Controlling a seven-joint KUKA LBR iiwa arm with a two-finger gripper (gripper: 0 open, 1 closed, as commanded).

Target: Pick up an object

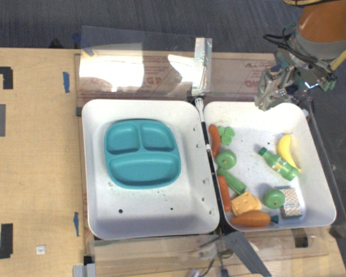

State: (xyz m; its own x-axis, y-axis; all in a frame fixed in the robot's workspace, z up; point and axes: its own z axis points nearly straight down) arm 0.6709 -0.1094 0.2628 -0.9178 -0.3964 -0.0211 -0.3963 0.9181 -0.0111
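I hang above the far right corner of the right shallow white bin [320,154], my grey arm with the orange band [326,7] reaching in from the right. My two-finger gripper [271,97] points down over the bin's back rim, and nothing sits between its metal tips; whether they stand wide or narrow I cannot tell from this angle.

All the loose things lie in that right bin, apart from me. A yellow plastic banana [286,149] rests near the right wall, with a small green plastic bottle [278,163] just beside it. Along the left wall an orange toy carrot [214,139] lies next to a leafy green toy vegetable [226,134], and below them a round green piece [226,159] and a green cucumber-like piece [235,183]. Toward the near edge sit a second orange carrot [224,193], a tan wedge of toy cheese [245,203], a fat orange piece [252,219], a green ball-shaped fruit [273,198] and a small printed box [292,203].

The left shallow white bin [98,201] holds a teal divided plastic plate [142,154] with three compartments, lying flat near its middle
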